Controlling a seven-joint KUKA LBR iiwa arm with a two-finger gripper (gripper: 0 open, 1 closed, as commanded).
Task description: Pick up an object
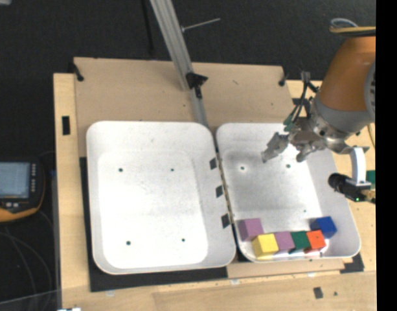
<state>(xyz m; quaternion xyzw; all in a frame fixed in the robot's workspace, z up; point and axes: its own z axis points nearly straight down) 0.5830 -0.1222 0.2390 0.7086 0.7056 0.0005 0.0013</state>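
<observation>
Yellow block sits closest, against the 6 o'clock wall of the right bin. A row runs from it toward 3 o'clock: pale purple block, green block, orange block, packed side by side along the same wall. Purple block is just at 10 o'clock of the yellow one. Blue block is at 1 o'clock of the orange one, touching or nearly. The blocks crowd each other, with the bin wall tight behind the row.

The gripper hangs over the right bin's 12-to-1 o'clock part with its fingers spread apart, well apart from the blocks, bare bin floor between. The arm comes in from 2 o'clock. The left bin lies at 9 o'clock, touching the right one, with black clips along the seam. A metal strut slants from 12 o'clock down to the seam's top. A handheld screen sits off the bench at 9 o'clock.
</observation>
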